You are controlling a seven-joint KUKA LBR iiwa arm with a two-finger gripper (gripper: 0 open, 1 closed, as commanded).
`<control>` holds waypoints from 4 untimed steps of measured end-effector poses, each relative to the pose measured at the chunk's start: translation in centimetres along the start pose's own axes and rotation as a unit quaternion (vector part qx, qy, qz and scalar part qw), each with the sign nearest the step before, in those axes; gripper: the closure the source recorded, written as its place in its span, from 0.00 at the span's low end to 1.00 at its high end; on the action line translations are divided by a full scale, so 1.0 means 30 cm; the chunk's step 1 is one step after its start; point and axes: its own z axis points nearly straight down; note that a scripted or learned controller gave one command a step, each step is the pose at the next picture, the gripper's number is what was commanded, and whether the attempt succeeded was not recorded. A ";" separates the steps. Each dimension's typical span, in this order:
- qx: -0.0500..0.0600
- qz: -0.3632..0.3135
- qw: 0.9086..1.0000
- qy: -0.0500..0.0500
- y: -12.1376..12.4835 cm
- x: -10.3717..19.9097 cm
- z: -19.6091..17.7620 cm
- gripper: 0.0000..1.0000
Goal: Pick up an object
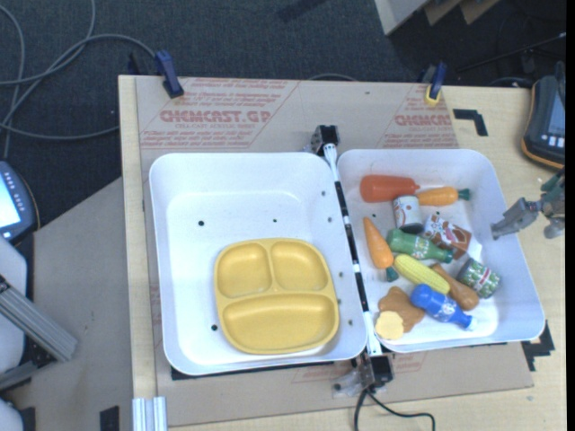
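Note:
The right bin (512,268) holds several toy foods in a loose pile. Among them are a red-orange piece (388,187), an orange carrot (378,243), a green bottle (418,246), a yellow corn cob (420,273), a blue bottle (440,306) and a green can (479,277). My gripper (519,215) hangs at the bin's right rim, just inside the view's right side, above and to the right of the pile. It touches none of the items.
A yellow divided plate (277,294) lies in the left bin (180,196). A black clip (325,137) sits where the two bins meet at the back. Blue clamps (167,72) hold the cardboard sheet under the bins.

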 end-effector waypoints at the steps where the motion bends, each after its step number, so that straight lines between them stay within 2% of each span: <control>1: -0.010 -0.001 1.000 -0.003 0.246 0.131 0.497 0.00; 2: -0.003 -0.003 1.000 0.000 0.513 0.324 0.596 0.00; 3: -0.003 -0.001 1.000 -0.001 0.506 0.309 0.550 1.00; 4: -0.003 -0.004 1.000 0.001 0.431 0.583 0.241 1.00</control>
